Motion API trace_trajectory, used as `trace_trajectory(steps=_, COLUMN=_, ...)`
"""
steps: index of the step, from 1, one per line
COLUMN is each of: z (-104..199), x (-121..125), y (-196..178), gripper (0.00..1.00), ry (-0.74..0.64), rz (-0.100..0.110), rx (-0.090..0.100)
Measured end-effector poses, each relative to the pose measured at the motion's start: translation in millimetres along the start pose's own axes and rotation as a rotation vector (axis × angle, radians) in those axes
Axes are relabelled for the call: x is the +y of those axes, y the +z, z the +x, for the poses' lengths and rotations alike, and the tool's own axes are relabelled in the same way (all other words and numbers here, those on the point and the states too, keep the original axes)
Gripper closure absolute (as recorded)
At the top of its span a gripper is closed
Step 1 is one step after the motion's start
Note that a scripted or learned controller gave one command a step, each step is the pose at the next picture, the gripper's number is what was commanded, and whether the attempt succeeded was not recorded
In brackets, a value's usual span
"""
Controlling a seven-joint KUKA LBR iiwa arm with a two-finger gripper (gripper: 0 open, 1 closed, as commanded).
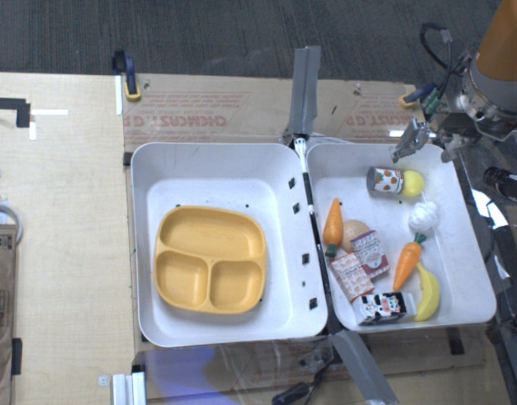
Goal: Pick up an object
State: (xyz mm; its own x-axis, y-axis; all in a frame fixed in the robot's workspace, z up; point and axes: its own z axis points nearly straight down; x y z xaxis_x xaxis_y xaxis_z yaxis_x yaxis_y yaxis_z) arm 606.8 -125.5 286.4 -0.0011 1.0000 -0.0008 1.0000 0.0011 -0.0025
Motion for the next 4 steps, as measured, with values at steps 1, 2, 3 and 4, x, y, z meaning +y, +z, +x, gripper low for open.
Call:
trace_trajectory(steps=1, z=-60, x=-84, y=145, gripper=0.00, ry=-0.090, rz=0.000, rx=0.002)
trace_trajectory(steps=2, z=-53, x=-96, y=196, gripper=0.00, ry=-0.158, rz=0.000, rx=0.002)
trace_trajectory(steps=3, z=-53, x=-96, y=187, gripper=1.00, ry=-0.155, rz=-0.001, rx=0.002)
trace_trajectory(steps=4, z=44, x=-81, y=80, gripper=1.00, ry=-0.026, rz=-0.001, rx=0.000)
